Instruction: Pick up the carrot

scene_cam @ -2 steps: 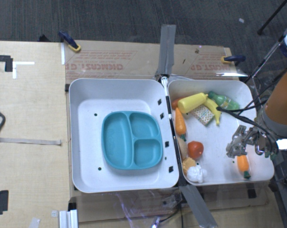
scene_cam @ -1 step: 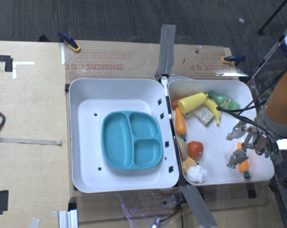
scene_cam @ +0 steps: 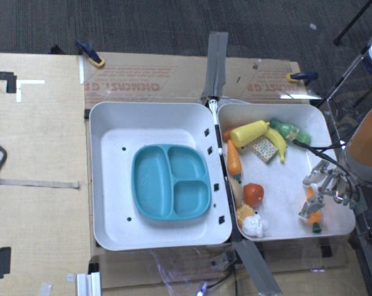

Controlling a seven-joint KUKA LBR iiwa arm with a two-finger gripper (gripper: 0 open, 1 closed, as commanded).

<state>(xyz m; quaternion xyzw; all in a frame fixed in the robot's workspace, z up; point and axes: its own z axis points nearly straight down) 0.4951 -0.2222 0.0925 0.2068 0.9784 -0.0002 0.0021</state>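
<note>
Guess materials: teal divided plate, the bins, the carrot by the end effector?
Teal plate: looks like moulded plastic, one even colour, soft sheen, rounded compartment ridges.
Bins: probably thin formed plastic, white, semi-gloss, rounded corners.
Carrot: likely toy plastic, flat orange with a green tip; partly hidden behind the end effector, so finish is unclear.

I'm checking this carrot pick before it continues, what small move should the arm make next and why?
Probably a short, straight descent. The gripper hangs at the right end of the right bin, directly over the carrot, whose orange body and green tip show just below it. The tomato and banana lie well to the left, so nothing crowds the drop.
</note>
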